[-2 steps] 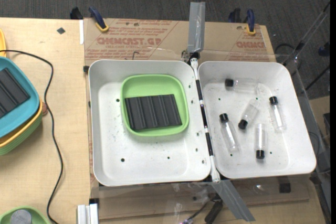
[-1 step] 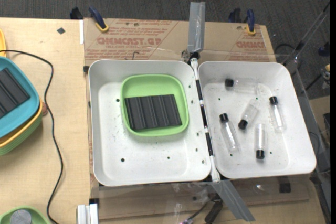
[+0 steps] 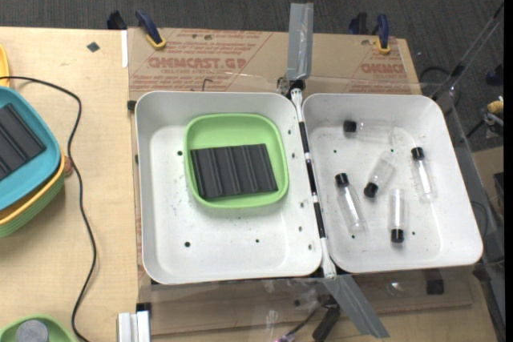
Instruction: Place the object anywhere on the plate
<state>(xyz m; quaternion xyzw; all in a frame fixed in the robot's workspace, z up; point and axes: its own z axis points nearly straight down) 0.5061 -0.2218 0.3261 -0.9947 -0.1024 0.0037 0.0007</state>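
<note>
A green square plate sits in the left white bin, with a dark ribbed insert lying across its middle. Several clear vials with black caps lie scattered in the right white bin: one near its left side, one tilted at the centre, one toward the right, one low in the bin, and one near the back.
Cardboard lies under the bins, held by blue clamps at the back. A teal and yellow stack of trays stands at the far left, with a black cable trailing across the wooden bench.
</note>
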